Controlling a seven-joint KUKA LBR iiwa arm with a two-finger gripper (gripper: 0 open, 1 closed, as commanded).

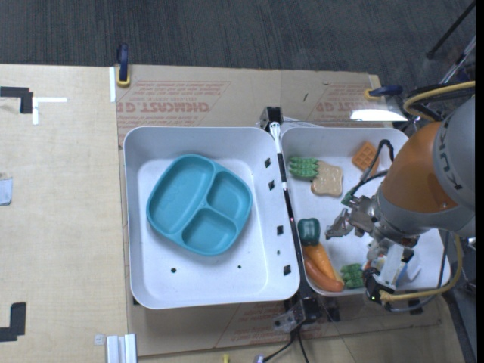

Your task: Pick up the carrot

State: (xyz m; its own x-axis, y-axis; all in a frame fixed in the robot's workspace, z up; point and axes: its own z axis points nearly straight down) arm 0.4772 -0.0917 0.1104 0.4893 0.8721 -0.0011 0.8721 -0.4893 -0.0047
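Note:
The carrot lies in the right bin near its front left corner, an orange body with a green top pointing toward the back. My gripper hangs just right of the carrot's green top and a little above it, pointing left. Nothing shows in its grasp. The grey arm with its orange band covers the right half of that bin.
The right bin also holds a green vegetable bundle, a toast slice, a waffle piece and a small broccoli beside the carrot's tip. A blue divided plate sits in the left bin.

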